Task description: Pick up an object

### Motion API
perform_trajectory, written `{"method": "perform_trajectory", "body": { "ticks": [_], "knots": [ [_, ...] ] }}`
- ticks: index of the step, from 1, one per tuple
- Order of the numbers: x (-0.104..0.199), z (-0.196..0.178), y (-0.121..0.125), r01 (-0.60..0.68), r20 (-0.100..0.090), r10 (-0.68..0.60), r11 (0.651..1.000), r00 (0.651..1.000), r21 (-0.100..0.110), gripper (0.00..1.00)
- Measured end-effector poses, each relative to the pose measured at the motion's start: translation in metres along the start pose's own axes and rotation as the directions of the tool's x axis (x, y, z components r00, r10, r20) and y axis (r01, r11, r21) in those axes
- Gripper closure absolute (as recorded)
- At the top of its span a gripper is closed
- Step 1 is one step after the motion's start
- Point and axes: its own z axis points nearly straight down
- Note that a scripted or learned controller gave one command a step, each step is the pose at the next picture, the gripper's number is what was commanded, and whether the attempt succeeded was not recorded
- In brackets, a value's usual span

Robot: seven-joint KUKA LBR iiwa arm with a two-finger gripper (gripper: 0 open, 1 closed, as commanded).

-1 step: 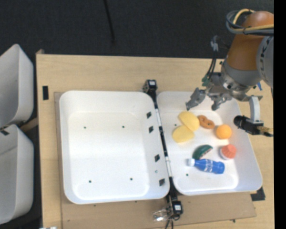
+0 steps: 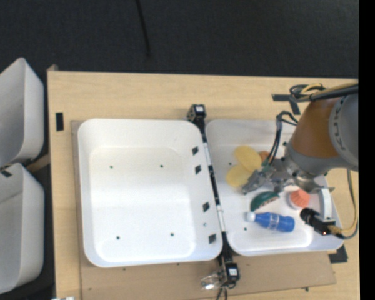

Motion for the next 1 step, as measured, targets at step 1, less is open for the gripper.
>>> {"method": "perform_trajectory", "body": {
  "ticks": [1],
  "knots": [
    [0.0575, -0.0052, 0.0574, 0.012, 0.000, -0.012, 1.000, 1.000, -0.016, 0.00]
  ]
}}
